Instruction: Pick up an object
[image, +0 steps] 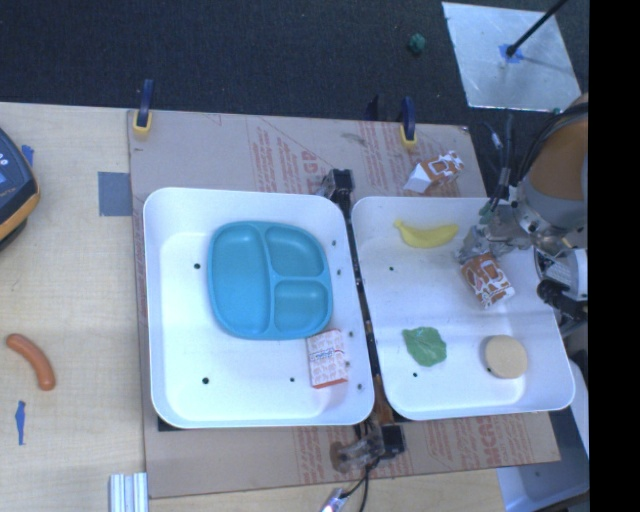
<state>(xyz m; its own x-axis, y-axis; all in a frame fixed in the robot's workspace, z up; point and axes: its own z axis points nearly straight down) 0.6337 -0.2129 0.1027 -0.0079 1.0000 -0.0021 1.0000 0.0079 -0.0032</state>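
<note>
We count two white bins side by side in the middle of the frame: the left bin (165, 300) and the right bin (545, 390). In the left bin we see one blue divided plate (268, 278) and one small red-and-white packet (327, 358) touching the plate's lower right corner. In the right bin there are four things: one yellow banana (426, 234) at the upper part, one brown-and-white patterned carton (487, 279) to the right of centre, one green leaf-like piece (425, 345) lower down, and one round beige disc (504, 356) beside it to the right. The gripper (478, 243) is at the upper right of the right bin, just above the carton and very near to it; whether it is gripping anything we cannot tell. Outside the bins lie one more patterned carton (436, 174) above the right bin and one sausage (33, 360) at the left edge of the frame. The bins stand on a cardboard sheet (250, 150) over a wooden bench (70, 300); the floor (250, 45) behind is dark.
</note>
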